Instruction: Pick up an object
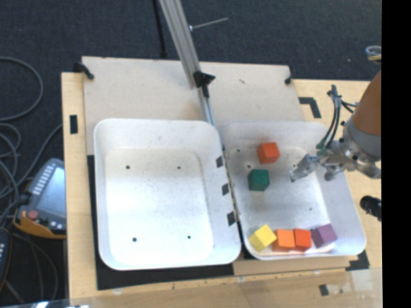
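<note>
In the right bin (340,197), an orange cube (268,152) lies near the far wall and a green cube (259,179) sits just in front of it. Along the near wall runs a row of cubes: yellow (262,237), two orange (293,239) and purple (323,235). My gripper (315,171) hangs over the bin's right part, to the right of the green and orange cubes and apart from them. It is open, with its fingers (299,171) spread and nothing between them.
The left bin (160,194) lies beside the right one. A slanted metal rail (183,37) rises from the bench's back edge toward the top of the view. Cables and a handheld pendant (45,197) lie on the floor at the left.
</note>
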Controlling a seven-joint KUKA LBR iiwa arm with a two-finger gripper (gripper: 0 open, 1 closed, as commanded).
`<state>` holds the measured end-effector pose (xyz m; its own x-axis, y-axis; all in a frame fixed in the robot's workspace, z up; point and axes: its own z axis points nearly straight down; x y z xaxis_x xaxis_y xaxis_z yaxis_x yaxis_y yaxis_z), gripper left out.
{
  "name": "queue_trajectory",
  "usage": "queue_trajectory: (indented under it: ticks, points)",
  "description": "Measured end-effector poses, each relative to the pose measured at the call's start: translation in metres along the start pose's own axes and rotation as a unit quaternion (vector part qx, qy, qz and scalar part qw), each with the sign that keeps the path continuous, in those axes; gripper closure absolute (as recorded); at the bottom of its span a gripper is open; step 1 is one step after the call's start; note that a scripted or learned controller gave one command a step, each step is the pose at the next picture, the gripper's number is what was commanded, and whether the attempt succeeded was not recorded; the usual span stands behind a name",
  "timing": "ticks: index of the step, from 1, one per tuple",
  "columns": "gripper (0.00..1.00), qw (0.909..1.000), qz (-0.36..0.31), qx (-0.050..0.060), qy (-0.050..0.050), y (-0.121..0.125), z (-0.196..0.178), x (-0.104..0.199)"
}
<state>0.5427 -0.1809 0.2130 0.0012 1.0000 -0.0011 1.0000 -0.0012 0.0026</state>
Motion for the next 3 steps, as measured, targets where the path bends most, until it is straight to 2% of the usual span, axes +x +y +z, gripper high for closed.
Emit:
queue_trajectory:
  ticks: [1,2,3]
  points:
    - [0.0,1.0,-0.002,0.002,0.0,0.044,0.117,0.013]
    - [0.0,1.0,-0.005,-0.002,0.001,0.106,0.104,0.065]
    - [0.0,1.0,-0.003,-0.003,0.001,0.086,0.011,0.106]
